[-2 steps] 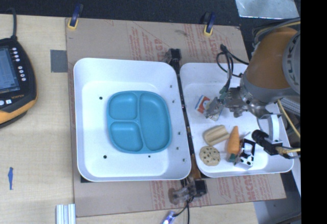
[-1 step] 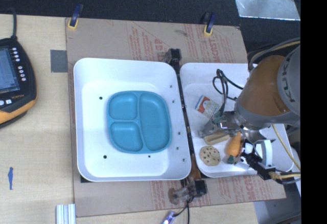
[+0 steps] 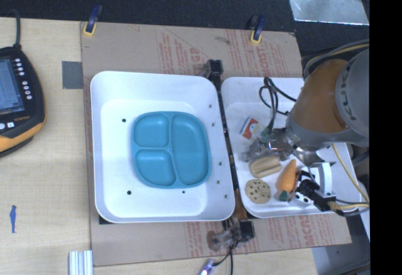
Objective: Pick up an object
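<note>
A grey arm (image 3: 333, 104) with an orange band reaches in from the right of the frame over the right bin (image 3: 242, 90), its gripper (image 3: 267, 144) low among the bin's contents at centre right. The wrist blocks the view, so it cannot be told whether the gripper is open, closed or gripping anything.

The pickable things all lie in the right bin. A small white carton (image 3: 250, 126) with orange and blue print sits toward the upper left of the bin. A tan roll (image 3: 264, 166) lies just below the gripper. An orange carrot (image 3: 287, 176) is tilted beside the roll's right end. A round speckled cookie (image 3: 257, 191) rests near the bin's lower left corner.

The left bin (image 3: 113, 98), mid-frame, holds a blue divided plate (image 3: 171, 148) lying flat. Both bins stand on a cardboard sheet (image 3: 157, 48) held by two clamps (image 3: 93, 19) at its upper edge. A handheld control pendant (image 3: 14, 99) lies at the left edge of the frame.
</note>
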{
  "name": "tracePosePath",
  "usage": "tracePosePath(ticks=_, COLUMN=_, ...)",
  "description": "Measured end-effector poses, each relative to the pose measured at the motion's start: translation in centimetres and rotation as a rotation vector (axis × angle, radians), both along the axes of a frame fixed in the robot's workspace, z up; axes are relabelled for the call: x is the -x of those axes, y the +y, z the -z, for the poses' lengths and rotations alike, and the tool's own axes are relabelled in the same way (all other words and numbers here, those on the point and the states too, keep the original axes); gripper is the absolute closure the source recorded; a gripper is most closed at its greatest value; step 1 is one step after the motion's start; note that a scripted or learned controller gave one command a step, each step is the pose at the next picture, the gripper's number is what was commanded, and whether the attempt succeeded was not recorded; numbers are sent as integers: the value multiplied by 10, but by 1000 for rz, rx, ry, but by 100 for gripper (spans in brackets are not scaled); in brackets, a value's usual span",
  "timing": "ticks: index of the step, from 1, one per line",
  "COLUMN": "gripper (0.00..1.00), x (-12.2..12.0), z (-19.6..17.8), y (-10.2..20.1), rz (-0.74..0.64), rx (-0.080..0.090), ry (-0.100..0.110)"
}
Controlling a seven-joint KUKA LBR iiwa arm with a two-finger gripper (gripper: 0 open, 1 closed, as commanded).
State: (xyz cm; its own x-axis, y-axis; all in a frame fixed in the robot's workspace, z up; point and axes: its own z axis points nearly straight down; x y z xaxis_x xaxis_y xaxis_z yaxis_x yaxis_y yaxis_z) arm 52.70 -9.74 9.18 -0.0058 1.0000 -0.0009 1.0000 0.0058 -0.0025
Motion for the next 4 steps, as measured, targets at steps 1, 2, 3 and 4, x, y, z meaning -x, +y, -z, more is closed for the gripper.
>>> tracePosePath(ticks=1, gripper=0, x=14, z=0, y=-3, rz=-1, rx=-1, ry=2)
tracePosePath(ticks=2, gripper=100, x=13, z=-10, y=-5, rz=-4, rx=0, ry=2)
tracePosePath(ticks=3, gripper=100, x=-51, z=-101, y=48, rz=1, rx=-2, ry=-2)
tracePosePath(ticks=4, gripper=100, x=-20, z=-106, y=82, rz=0, rx=0, ry=2)
